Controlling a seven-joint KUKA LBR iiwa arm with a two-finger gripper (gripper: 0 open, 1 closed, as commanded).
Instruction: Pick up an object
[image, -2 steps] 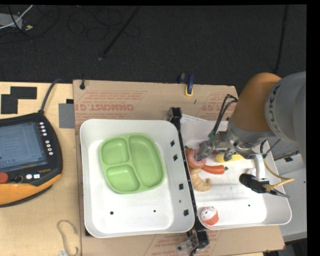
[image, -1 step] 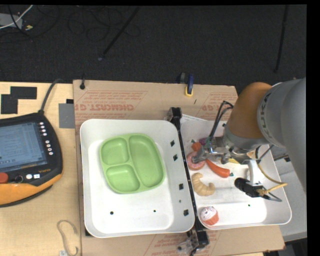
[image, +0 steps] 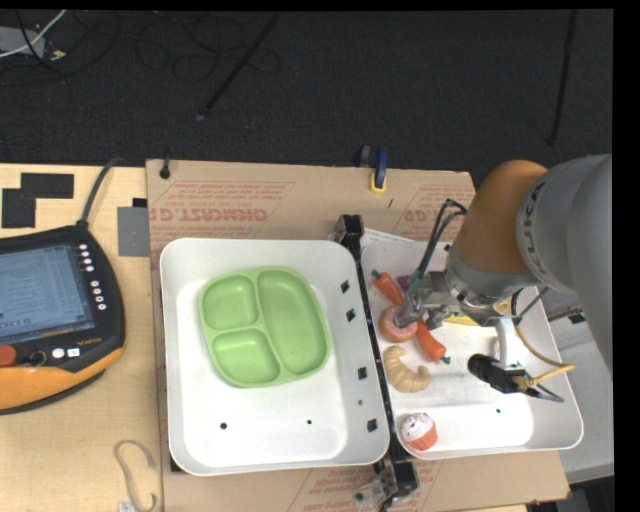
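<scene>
- Left bin (image: 190, 420) held a green divided plate (image: 264, 327).
- Right bin (image: 545, 425) held a croissant (image: 405, 370), carrots (image: 430, 343) and a pink ring (image: 398, 324).
- Hand (image: 412, 312) sat over the pink ring; grip state could not be told.

A: Camera position?
B: Single fixed view, mounted above the bench (image: 130, 420), looking down at a slant from a moderate height.
A: Coverage?
B: Both white bins side by side, left bin (image: 190, 400) and right bin (image: 545, 430), in full; the arm (image: 560, 230) enters from the right edge
</scene>
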